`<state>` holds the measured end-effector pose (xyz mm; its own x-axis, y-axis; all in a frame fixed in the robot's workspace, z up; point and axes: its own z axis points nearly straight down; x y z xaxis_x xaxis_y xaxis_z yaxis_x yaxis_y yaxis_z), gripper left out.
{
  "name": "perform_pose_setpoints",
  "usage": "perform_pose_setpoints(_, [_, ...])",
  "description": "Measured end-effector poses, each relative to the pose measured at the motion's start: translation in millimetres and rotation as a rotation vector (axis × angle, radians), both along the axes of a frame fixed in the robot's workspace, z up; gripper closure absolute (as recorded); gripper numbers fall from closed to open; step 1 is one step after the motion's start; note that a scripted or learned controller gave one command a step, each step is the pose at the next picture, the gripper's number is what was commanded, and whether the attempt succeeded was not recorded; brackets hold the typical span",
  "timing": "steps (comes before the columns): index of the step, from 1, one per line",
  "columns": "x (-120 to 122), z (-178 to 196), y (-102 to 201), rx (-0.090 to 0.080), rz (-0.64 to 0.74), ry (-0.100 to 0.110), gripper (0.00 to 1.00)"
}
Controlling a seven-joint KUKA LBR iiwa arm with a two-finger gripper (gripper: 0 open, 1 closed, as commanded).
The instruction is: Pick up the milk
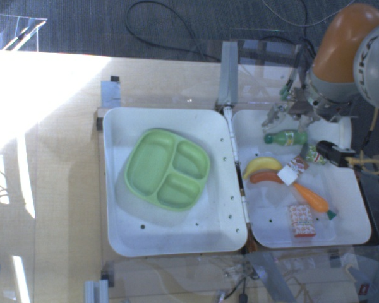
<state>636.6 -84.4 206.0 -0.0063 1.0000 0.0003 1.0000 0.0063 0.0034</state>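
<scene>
Fingers (271,117) of the metal two-finger gripper (289,113) are standing apart, as far as the slanted view lets me judge, and nothing is sitting between them. The gripper is hovering over the far edge of the right shallow white bin (360,232), just above a small green plastic bottle (287,137) that is lying on its side.

The milk, which I am taking to be the small red and white cardboard carton (301,220), is lying flat near the near edge of that bin, well apart from the gripper. An orange toy carrot (311,198) is lying just beside it, towards the far side. Further in, a yellow toy banana (263,165) and a red toy sausage (263,177) are resting against the bin's left edge, with a small white and red block (290,171) next to them.

The carton is probably light and fairly stiff, with smooth sides that could slip or dent under a hard squeeze. Closing across its two long sides at the middle is looking like the safest hold, with the carrot kept clear.

Behind the gripper, the grey arm with its orange band (344,43) is reaching in from the right, bending downward at the wrist. In the left shallow white bin (177,242), a pale green divided plastic plate (167,168) is sitting in the middle.
</scene>
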Motion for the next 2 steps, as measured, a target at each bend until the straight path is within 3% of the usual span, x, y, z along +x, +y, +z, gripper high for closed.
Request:
perform_pose_setpoints(1, [-57.5,-48.7,-47.4,-0.001,0.125,-0.002,0.0])
perform_pose_setpoints(2, [-38.7,-118.1,-86.7,-0.001,0.0,-0.006,0.0])
